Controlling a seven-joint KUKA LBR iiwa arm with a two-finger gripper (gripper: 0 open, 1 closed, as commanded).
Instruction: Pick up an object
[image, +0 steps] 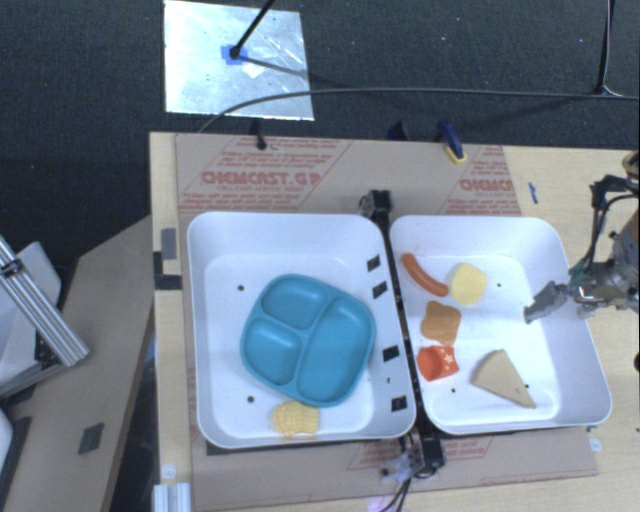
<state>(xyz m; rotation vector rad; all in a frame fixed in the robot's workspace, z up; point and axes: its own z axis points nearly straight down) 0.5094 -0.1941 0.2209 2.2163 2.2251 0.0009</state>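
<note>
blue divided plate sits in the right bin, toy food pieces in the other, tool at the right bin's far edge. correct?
Not quite. The camera view shows the blue three-compartment plastic plate in the left white bin, with a small yellow corn-like piece beside it. Most toy food pieces, such as the orange sausage and tan wedge, lie in the right white bin. The tool is at that bin's right edge.

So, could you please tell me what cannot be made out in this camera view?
- Pincer: small and blurred over the right bin; finger state unreadable.
- Arm: cut off by the right edge.
- Yellow item: partly tucked under the blue plate, identity unclear.
</note>
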